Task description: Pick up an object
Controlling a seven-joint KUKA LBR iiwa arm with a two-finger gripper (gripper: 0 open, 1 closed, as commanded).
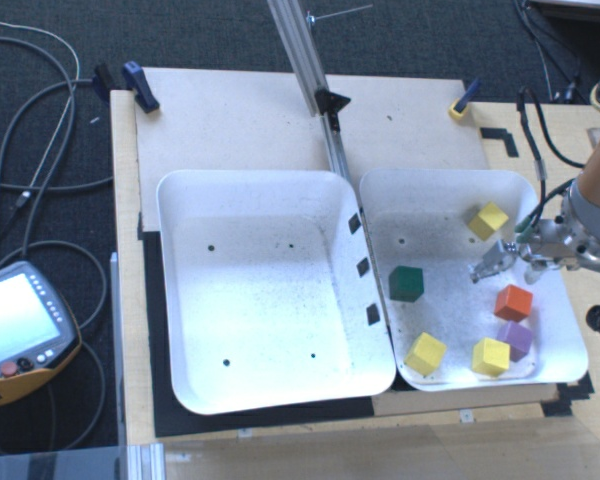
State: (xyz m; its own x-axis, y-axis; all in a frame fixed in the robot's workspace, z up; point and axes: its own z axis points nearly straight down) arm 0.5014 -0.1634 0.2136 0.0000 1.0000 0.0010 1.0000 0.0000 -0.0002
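Where the right bin [572, 340] sits — six blocks, hand [487, 266] above.

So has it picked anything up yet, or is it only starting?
Nothing looks picked up: all six blocks lie on the floor of the right bin. The gripper hangs low in that bin, between the upper yellow block and the orange block. Gripping and lifting one are left.
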